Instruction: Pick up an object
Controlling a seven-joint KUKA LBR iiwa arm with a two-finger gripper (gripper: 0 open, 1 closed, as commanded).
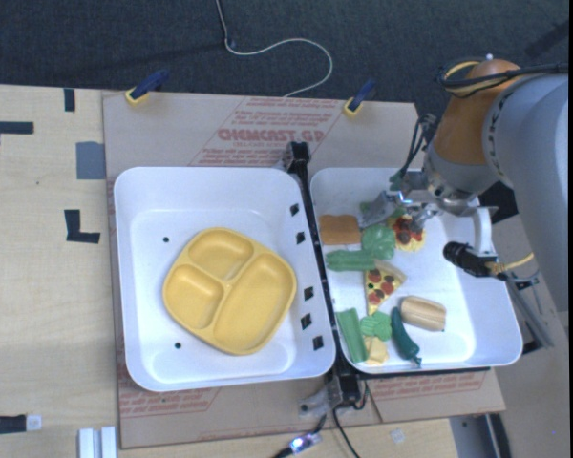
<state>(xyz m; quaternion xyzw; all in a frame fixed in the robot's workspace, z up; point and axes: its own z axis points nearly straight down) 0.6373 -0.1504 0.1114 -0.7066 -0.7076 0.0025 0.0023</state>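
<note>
The tool (393, 214) hangs low in the right bin (487, 337) over a green vegetable (363, 258) lying lengthwise left-right; its grip I cannot tell.

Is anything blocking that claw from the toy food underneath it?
Nothing visible does. The gripper hangs low over the right bin, right above the green toy vegetable and beside the toast slice.

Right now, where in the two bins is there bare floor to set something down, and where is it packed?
Left bin: bare floor rings the yellow divided plate, widest along its far edge. Right bin: a bare strip lies right of the bread roll. The near-left side is crowded with the pizza slice and green vegetables, under the gripper.
</note>
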